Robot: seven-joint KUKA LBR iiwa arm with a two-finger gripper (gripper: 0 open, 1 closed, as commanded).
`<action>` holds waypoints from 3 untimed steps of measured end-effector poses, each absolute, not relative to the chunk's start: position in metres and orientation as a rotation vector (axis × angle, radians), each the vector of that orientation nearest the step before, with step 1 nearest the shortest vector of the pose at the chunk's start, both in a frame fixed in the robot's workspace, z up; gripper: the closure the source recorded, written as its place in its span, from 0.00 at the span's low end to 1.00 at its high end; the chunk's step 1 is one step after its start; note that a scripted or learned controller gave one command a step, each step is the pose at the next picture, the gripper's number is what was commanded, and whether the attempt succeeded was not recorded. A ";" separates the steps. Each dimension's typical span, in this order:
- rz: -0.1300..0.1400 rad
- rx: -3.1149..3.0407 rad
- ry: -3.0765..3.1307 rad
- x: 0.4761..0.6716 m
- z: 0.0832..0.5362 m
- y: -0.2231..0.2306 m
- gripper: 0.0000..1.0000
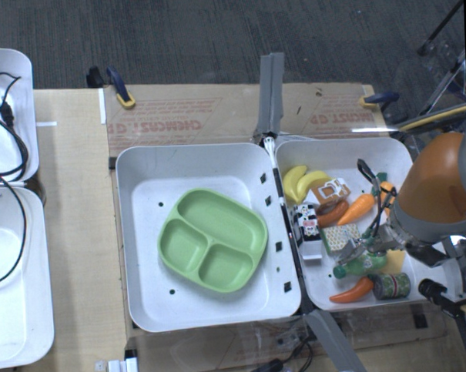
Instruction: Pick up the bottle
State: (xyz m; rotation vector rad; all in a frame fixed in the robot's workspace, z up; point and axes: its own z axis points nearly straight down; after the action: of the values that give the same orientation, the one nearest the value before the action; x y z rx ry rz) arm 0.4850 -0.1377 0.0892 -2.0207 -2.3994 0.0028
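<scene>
Dark carpet floor [211, 28], wooden bench [71, 188]

The grey arm with its orange band [441, 181] is cut off by the right edge and covers the right part of the white right-hand bin [315, 297]. The dark metal gripper [362, 249] is small and blurred among the toys. Just below the fingers, the green plastic bottle [360, 264] lies partly hidden. A black rod-shaped thing [369, 174] above the fingers is too small to identify.
</scene>
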 end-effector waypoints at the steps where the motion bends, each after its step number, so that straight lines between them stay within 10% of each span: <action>1: 0.003 -2.026 -2.394 0.486 0.096 -0.139 1.00; 2: 0.006 -2.211 -2.228 0.526 0.189 -0.086 1.00; 3: 0.007 -2.211 -2.228 0.526 0.189 -0.086 0.00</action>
State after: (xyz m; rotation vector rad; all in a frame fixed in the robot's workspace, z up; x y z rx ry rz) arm 0.5262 -0.0861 0.1891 -2.2106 -2.2283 0.0068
